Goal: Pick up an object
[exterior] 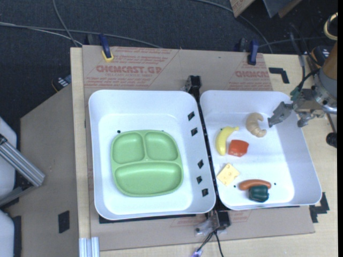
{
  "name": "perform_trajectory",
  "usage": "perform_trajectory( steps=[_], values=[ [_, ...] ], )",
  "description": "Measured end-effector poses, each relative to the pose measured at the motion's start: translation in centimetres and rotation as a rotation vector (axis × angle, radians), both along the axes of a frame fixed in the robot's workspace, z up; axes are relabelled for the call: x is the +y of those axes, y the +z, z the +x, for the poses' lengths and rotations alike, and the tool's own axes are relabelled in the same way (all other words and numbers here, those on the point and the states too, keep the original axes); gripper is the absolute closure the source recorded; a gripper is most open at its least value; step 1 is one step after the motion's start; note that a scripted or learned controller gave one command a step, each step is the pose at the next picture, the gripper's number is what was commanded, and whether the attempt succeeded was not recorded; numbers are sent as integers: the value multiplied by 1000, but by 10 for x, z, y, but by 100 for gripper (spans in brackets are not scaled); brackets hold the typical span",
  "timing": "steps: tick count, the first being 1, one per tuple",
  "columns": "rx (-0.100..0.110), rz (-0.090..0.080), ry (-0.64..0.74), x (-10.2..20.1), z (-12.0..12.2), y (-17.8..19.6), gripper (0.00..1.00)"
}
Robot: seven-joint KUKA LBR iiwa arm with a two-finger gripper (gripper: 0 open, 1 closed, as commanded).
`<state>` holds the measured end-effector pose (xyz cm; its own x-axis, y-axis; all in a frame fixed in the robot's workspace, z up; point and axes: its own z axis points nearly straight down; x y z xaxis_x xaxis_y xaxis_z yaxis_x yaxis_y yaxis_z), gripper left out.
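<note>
So there are two shallow white plastic bins side by side on the bench: the left bin (102, 143) and the right bin (300, 159). The left one has one big thing in it, a light green plastic tray with three compartments (147, 162), sitting flat about in the middle.

The right bin has six small toy pieces. From bigger to smaller-ish: one yellow plastic banana (224, 138), one tan croissant-looking piece (255, 124) up near the back, one red-orange chunky block (238, 147) touching the banana's right side, one orange-red sausage shape (254, 184) lying right on top of one dark green piece (258, 194), and one pale yellow cheese wedge (228, 174) near the left wall.

The grey two-finger gripper (289, 114) is over the right bin's back right area, just right of the croissant, fingers spread apart with nothing between them.
</note>
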<state>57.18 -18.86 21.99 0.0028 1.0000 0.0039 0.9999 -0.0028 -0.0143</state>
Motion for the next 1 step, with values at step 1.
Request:
perform_trajectory(
  steps=[1],
  values=[
    [-14,-3,3,0,3,8,0]
  ],
)
